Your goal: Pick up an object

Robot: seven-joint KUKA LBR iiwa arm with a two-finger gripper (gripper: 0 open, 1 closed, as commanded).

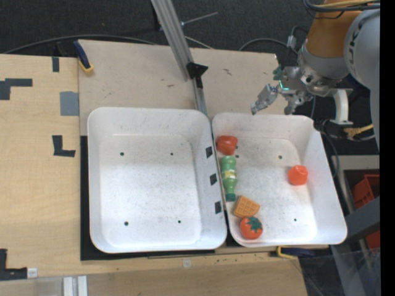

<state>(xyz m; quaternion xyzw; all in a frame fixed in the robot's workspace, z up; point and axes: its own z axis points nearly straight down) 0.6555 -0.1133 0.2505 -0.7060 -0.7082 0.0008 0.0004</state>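
Orange cup (pixel 297 175) lies in the right bin (pixel 321 165), well below the empty, parted jaws.

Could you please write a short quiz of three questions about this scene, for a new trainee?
1. True or false: the gripper hangs above the right bin's far edge.
2. Which object lies alone near the right bin's right wall? A) green bottle B) small orange cup C) waffle
3. Fill in: the left bin holds ___ objects.

Key: 1 true; 2 B; 3 no.
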